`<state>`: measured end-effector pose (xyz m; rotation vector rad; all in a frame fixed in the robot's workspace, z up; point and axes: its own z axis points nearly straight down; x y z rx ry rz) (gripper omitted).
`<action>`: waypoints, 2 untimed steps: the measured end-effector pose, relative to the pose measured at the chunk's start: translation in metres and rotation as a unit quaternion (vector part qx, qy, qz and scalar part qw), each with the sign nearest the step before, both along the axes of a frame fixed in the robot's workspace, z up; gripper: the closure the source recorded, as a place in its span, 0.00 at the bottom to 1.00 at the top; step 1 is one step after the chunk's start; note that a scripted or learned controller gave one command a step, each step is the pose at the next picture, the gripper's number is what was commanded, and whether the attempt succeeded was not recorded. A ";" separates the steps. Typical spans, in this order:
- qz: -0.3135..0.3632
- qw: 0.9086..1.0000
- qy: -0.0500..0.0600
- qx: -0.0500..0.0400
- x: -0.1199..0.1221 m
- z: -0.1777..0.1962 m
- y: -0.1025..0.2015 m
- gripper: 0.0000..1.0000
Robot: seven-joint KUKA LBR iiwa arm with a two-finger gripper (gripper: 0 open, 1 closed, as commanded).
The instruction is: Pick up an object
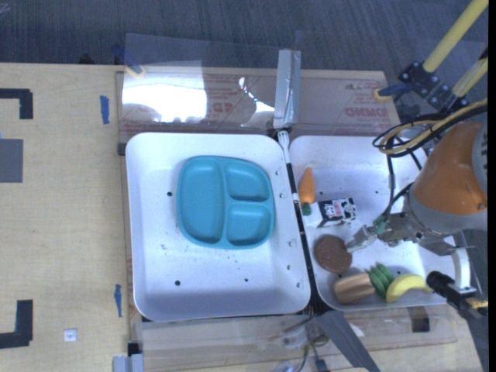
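Note:
My gripper (363, 239) hangs low over the right bin (364, 157), reaching in from the right under the orange-banded wrist. Its tip sits just right of and above a brown round disc (331, 253). A small black-and-white item (337, 209) lies just above the tip. An orange carrot (307, 185) rests by the bin's left wall. Along the bin's front lie a tan bread roll (354, 287), a green leafy piece (380, 277) and a yellow banana (408, 286). I see nothing held in the gripper.
The left bin (147, 208) holds a blue divided plate (225, 201). A ridge (295, 208) separates the two bins. Cables and yellow struts (457, 29) crowd the upper right. A clear plastic sheet (201, 91) stands behind the bins.

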<state>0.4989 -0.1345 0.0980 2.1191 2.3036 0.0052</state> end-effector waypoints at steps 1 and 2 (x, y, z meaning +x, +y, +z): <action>-0.113 0.994 0.004 0.002 0.053 -0.012 0.031 0.00; -0.073 0.997 0.029 0.002 0.141 -0.015 0.032 0.00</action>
